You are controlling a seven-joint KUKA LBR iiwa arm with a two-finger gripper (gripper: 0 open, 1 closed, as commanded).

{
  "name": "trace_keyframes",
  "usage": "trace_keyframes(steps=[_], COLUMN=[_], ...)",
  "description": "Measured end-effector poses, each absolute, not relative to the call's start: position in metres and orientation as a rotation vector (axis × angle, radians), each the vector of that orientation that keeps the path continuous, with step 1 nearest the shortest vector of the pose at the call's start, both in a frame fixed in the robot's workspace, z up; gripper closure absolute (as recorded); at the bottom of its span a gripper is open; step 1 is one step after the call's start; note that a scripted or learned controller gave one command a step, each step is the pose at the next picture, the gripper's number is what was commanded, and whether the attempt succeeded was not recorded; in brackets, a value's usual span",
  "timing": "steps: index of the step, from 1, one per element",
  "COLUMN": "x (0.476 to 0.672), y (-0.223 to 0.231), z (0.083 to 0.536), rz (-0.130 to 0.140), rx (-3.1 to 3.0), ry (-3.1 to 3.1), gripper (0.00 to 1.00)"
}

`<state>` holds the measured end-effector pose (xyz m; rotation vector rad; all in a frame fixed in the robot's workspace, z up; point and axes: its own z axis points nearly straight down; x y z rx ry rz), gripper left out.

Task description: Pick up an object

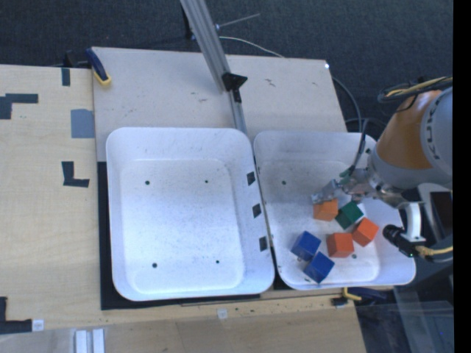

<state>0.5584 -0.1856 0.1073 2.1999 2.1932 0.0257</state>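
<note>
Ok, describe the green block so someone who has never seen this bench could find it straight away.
Start at the right-hand white bin, where the arm reaches in. The blocks cluster in its lower right part, below the gripper. The green block sits in the middle of that cluster, with orange blocks beside it and two blue blocks further down to the left; it is the only green one.

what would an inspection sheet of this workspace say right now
surface: right bin and left bin, both white, speckled, side by side on the bench
job's things: in the right bin, three orange blocks, green block, two blue blocks, clustered
clutter: blue-and-yellow clamp, tape marks
grippers: pincer low over the cluster beside an orange block; grip cannot be told
cables: thin white cable behind the bins
surroundings: metal rail, dark floor
</note>
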Motion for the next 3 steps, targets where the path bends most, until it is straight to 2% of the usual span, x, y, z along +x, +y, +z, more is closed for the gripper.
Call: trace_keyframes(steps=[1, 2, 3], x=[0.547, 0.558, 0.524], y=[-0.174, -0.146, -0.148], z=[0.099, 0.139, 0.092], rz=[0.016, 0.004, -0.003], rx=[2.206, 2.215, 2.22], ry=[2.212, 2.225, 2.219], gripper=[0.0, 0.0, 0.0])
